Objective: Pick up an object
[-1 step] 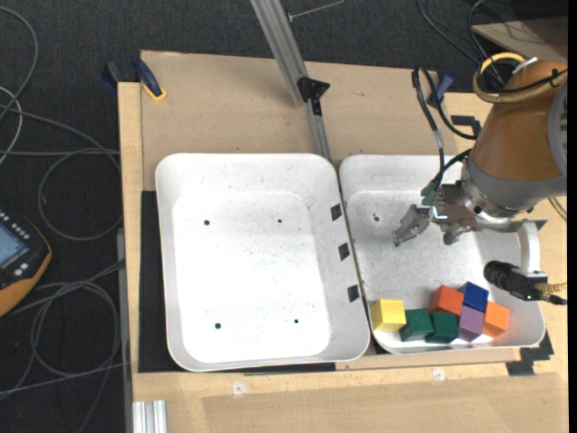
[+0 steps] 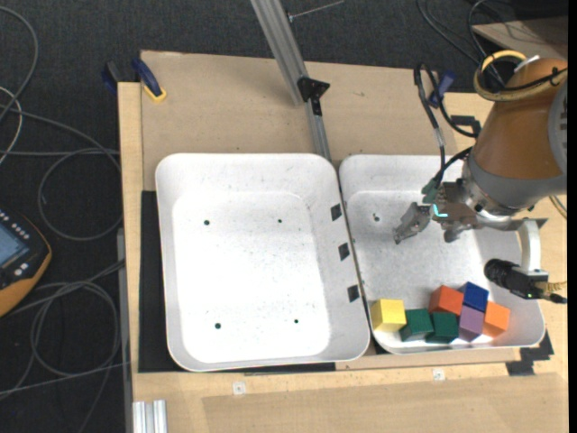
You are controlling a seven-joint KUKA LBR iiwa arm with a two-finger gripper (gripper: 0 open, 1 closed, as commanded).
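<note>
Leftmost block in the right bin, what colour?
Yellow block, clearest in the camera view.

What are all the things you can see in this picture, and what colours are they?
White bins: 2, side by side on the bench; left bin, right bin.
Blocks: about 7, clustered at the near edge of the right bin: yellow block, two green blocks, two orange blocks, blue block, purple block.
Wooden bench: 1, tan, under both bins.
Metal pole: 1, grey, slanting in from the top.
Blue-and-yellow clamp: 1, bench's far left corner.
Cables: several, black, on the dark floor at left.
Robot arm: 1, orange band; gripper over the right bin, above and apart from the blocks.
</note>
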